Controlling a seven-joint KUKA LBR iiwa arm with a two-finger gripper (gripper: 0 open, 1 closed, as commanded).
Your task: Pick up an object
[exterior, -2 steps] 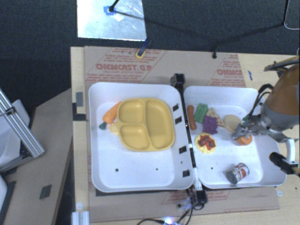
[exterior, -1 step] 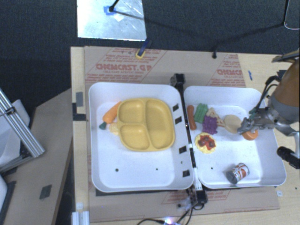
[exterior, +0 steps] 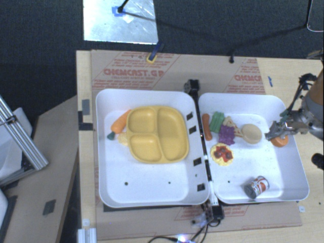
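Over right bin's (exterior: 298,186) far edge | gripper (exterior: 276,133) above orange piece (exterior: 280,141), finger state unclear | likely light, stiff plastic | pinch across its middle.

Light: bright, even, from overhead
Glare: white bins (exterior: 152,196) washed out
Shadows: faint
Focus: soft, slightly grainy
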